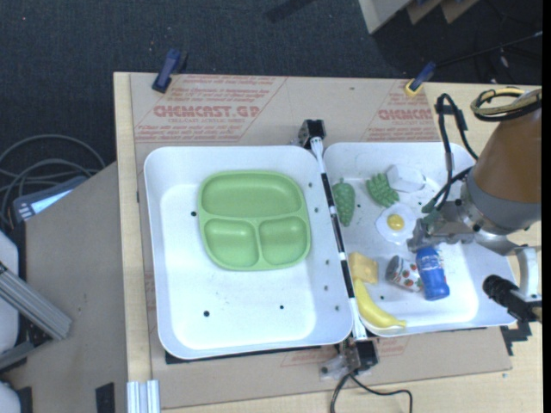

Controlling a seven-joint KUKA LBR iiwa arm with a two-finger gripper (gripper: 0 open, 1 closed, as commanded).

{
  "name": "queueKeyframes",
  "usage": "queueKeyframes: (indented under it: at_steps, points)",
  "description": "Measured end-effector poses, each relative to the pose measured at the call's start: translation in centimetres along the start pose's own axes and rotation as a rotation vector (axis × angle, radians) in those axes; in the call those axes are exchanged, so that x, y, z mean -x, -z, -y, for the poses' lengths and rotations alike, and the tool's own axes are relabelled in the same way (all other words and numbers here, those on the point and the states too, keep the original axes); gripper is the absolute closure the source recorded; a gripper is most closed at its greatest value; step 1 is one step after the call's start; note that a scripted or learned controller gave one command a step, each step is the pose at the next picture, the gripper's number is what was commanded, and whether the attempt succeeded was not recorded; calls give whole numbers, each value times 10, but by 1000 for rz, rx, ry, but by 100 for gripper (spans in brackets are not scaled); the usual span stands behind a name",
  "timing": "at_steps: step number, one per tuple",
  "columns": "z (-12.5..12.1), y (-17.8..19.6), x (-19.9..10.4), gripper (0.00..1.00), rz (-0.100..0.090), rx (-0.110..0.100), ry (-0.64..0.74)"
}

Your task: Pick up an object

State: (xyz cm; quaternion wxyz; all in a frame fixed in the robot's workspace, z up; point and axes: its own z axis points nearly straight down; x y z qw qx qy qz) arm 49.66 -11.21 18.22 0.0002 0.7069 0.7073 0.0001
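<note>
The right bin point(456, 312) holds several small objects. A blue can point(433, 276) with a red and white label lies near the bin's middle right. My gripper point(433, 233) hangs right over the can's upper end, below the arm's orange band point(508, 157). A toy fried egg point(394, 223) sits just left of the gripper. A yellow banana point(376, 311) lies at the bin's front left, with a yellow cheese wedge point(364, 269) above it. Two green leafy pieces point(344, 201) point(380, 188) lie toward the back. A small dark and red piece point(399, 273) touches the can's left side.
The left bin point(172, 317) carries a green divided plate point(255, 218). A black divider rail point(331, 222) runs between the bins. A crumpled white item point(406, 178) sits at the right bin's back. Black cables point(448, 132) loop beside the arm.
</note>
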Motion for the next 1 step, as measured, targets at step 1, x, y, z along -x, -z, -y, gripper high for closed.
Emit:
queueKeyframes:
  at_steps: [1]
  points:
    - [-24, 39, -15, 100, 0, 0, 0]
